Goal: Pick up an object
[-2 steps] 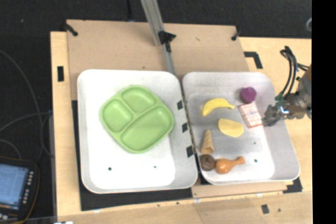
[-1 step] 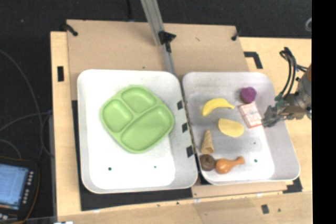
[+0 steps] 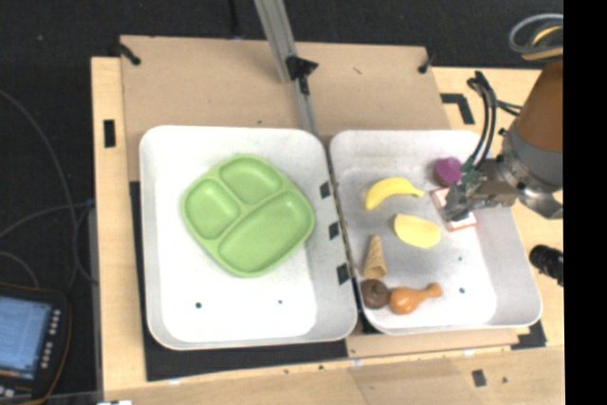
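Observation:
The right bin (image 3: 493, 294) holds a yellow banana (image 3: 392, 192), a pale yellow lemon-like piece (image 3: 416, 230), a purple fruit (image 3: 448, 171), an ice cream cone (image 3: 376, 259) with a dark brown end (image 3: 376, 293), and a brown drumstick (image 3: 413, 298). My gripper (image 3: 459, 207) hangs low over the right half of this bin, just right of the yellow piece and below the purple fruit. A small white and red thing (image 3: 453, 217) lies right under its tip. The arm comes in from the right edge.
The left bin (image 3: 171, 299) carries a green divided plate (image 3: 248, 214). A metal pole (image 3: 270, 5) slants down from the top to the gap between the bins. Cables (image 3: 486, 114) hang by the arm. A tablet (image 3: 28, 337) sits at the bottom left.

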Controlling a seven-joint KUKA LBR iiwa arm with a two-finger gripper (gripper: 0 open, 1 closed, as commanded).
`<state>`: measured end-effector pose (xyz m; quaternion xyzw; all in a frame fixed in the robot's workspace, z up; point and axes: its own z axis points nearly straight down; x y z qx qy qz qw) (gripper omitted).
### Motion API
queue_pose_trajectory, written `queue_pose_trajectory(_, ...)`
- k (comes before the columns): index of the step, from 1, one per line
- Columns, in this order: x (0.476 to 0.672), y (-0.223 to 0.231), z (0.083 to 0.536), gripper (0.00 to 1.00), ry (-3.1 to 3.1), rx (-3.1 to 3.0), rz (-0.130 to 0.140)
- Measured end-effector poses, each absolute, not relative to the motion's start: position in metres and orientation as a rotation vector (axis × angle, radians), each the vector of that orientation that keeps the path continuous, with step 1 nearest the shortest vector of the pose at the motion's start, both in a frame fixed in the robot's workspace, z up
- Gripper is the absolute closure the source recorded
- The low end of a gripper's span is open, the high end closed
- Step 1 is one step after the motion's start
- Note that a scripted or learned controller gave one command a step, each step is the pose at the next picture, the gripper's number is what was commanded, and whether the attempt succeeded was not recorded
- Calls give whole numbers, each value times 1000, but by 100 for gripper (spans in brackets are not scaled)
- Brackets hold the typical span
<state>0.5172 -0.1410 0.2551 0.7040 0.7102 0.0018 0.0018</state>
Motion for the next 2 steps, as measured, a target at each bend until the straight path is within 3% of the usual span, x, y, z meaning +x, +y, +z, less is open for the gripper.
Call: queue_pose_trajectory(2, 524, -34, 250, 100, 2228, 2214, 1)
